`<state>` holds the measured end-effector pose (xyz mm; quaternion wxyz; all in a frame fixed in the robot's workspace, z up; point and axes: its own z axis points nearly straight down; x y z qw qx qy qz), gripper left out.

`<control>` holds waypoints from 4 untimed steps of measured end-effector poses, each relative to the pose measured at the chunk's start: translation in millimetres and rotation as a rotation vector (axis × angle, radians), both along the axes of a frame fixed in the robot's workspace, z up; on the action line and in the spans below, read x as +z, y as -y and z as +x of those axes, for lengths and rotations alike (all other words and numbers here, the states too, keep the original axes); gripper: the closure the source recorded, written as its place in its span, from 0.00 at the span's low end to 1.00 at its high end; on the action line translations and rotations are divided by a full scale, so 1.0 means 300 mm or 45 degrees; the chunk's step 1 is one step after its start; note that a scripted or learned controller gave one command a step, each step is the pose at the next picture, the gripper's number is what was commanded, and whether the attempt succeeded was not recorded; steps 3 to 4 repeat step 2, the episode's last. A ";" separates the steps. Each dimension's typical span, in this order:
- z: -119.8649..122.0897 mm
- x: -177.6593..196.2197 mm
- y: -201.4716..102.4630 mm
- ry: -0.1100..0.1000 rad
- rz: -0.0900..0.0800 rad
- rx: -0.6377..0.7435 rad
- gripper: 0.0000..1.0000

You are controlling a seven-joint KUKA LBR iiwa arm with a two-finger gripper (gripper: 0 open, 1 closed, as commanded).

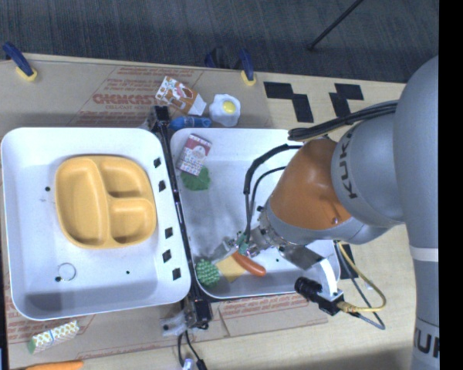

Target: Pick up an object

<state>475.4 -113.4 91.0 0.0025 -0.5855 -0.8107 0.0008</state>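
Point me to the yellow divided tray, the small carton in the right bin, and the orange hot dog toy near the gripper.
yellow divided tray (104, 200): camera view, on the ridge between its compartments.
small carton (194, 154): camera view, middle of its printed face.
orange hot dog toy (251, 265): camera view, middle of its length.

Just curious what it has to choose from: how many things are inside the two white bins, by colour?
Yellow: 2, divided tray and wedge
Green: 2, leafy piece and round piece
Orange: 1, sausage-like piece
Red-and-white: 1, small carton
Total: 6
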 end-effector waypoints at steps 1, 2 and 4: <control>0.003 0.036 0.001 0.001 -0.001 0.007 1.00; 0.006 0.336 -0.221 0.004 -0.001 0.137 1.00; 0.006 0.336 -0.221 0.004 -0.001 0.137 1.00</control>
